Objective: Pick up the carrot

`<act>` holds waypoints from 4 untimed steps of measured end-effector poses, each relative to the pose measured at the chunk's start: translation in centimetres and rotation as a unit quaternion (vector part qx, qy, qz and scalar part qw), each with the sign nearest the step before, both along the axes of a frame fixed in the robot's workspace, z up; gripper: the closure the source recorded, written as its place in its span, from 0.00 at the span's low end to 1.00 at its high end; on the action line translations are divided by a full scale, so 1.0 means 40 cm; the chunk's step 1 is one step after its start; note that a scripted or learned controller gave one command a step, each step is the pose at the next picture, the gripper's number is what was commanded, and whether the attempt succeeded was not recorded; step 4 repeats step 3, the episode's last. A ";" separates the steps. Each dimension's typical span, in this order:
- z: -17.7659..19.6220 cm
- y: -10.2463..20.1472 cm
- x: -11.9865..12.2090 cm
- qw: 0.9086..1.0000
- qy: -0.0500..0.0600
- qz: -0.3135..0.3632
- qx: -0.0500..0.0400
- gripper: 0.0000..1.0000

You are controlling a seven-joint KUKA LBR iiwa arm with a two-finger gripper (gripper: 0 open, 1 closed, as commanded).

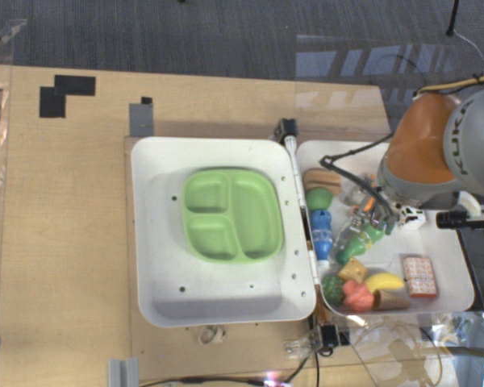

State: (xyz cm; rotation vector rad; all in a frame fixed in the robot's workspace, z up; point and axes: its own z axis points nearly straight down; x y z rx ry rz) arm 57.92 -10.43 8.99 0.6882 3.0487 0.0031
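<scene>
A: Big picture first: the bench (73, 240) carries two white bins. The left bin (157, 216) holds a green divided plate (230, 214). The right bin (448, 276) is crowded with toy food.

B: And the arm (436, 143) comes in from the right, its orange band hanging over the far part of that right bin.

A: The gripper (373, 210) sits low over the clutter, near a green bottle (363, 236). Something small and orange shows right at its tip, and I judge that to be the carrot (368, 205).

B: Is it gripped?

A: Can't tell. Cables and clutter hide the tip, so neither the opening nor a hold can be read.

B: Around it?

A: A blue bottle (321, 236) lies along the left wall. A banana (385, 281) and a red piece (356, 295) lie at the near end, beside a pink box (419, 274).

B: So progress?

A: The reach looks made. I'd say a secure grasp and the lift are both left to do.
</scene>
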 end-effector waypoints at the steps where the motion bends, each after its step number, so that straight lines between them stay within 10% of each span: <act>1: 0.420 -0.163 0.094 1.000 -0.004 -0.021 -0.002 0.00; 2: 0.002 -0.059 0.154 1.000 -0.001 0.022 -0.001 0.00; 3: 0.033 -0.054 0.160 1.000 -0.005 0.025 -0.001 1.00; 4: 0.033 -0.054 0.160 1.000 -0.005 0.025 -0.001 1.00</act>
